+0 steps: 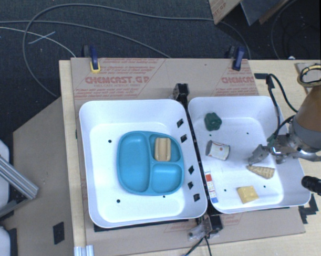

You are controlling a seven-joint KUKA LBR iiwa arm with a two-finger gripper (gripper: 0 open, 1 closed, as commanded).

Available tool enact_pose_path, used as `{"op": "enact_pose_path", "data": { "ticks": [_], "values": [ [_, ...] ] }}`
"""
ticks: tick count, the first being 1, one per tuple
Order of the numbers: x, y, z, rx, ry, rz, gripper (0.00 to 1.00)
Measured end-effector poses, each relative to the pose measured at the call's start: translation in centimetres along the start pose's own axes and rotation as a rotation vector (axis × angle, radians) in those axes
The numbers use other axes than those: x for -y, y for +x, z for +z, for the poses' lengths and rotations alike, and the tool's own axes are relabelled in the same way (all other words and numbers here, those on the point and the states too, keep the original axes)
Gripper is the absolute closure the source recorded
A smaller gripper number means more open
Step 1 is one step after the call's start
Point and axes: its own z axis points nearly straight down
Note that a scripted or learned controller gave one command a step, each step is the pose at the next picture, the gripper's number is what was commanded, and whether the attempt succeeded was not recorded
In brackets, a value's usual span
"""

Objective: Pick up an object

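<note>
Nearest the camera, at the surface's [127, 233] front edge, we record a small metal clamp fitting [203, 231] between the two bins.

Item 1, task's thing: we judge the likeliest pick to be the tan wedge-shaped piece [262, 171], lying flat on the floor of the right bin [228, 104], just beside the gripper [257, 155], which hangs low over the bin's right half. Whether the jaws are open or closed we cannot tell; nothing shows between them.

Item 2, right bin, remaining contents: a yellow block [247, 194] toward the front; a small white cylinder with a red end [218, 150] lying on its side, mid-bin; a dark green lump [213, 121] toward the back; a narrow printed packet [209, 185] along the left wall.

Item 3, left bin [100, 205]: a blue divided tray [148, 163], with a tan roll-like piece [162, 149] in its upper right compartment; the other compartments hold nothing we can make out.

Risks, as we judge them:
- The wedge lies low and flat; jaws coming down beside it may shove it away rather than straddle it.
- Its tapered shape may squirt out under a squeeze.
- It lies near the bin's right wall, so a descent slightly off could catch the rim.
- The dark cable [276, 102] draped over the right bin's back corner could snag the arm.
</note>
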Motion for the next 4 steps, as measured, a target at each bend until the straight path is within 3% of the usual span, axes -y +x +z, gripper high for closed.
{"op": "enact_pose_path", "data": {
  "ticks": [1,2,4],
  "values": [
    [0.1,0.1,4.6,0.001,-0.001,0.0,0.0],
    [-0.1,0.0,3.2,0.003,-0.008,0.0,1.0],
    [0.5,-0.7,-9.0,0.007,-0.015,-0.001,1.0]
  ]
}}
